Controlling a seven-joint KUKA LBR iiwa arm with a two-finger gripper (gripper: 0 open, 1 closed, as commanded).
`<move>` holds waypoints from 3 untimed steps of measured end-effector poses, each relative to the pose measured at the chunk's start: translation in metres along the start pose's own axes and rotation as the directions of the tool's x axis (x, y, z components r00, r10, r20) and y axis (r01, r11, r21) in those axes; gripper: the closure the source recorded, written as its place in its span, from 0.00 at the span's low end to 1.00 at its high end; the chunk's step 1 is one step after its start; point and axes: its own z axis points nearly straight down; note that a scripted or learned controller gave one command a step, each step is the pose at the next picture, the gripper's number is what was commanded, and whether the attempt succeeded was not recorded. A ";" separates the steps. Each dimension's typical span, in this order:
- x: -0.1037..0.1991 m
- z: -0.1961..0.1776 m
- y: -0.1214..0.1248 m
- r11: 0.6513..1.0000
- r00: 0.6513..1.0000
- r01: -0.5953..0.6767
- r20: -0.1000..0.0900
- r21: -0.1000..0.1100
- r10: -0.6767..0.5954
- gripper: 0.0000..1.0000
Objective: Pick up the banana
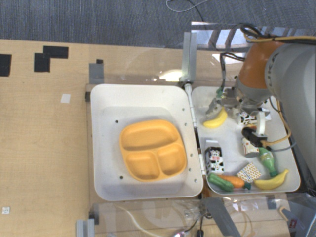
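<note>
Hovering low over the far part of the right bin (295, 181), gripper (221, 104) just beside a banana (216, 120), fingers spread either side of its far end, nothing clamped. Could easily pinch only the curved tip and squirt it sideways. Second banana (271, 179) near-right, beside a green bottle (266, 160). Orange tray (152, 149) in the left bin (98, 132).

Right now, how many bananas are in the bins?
2, both in the right bin: one banana beside the hand near the back, another banana at the front corner. Others may hide under the arm.
</note>
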 end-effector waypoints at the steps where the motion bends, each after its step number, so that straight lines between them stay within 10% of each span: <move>1: 0.002 -0.014 0.003 1.000 1.000 0.003 -0.002 -0.007 -0.003 1.00; 2: 0.002 -0.014 0.003 1.000 1.000 0.003 -0.002 -0.007 -0.003 0.00; 3: 0.004 -0.026 0.005 1.000 1.000 0.007 -0.003 -0.014 -0.007 1.00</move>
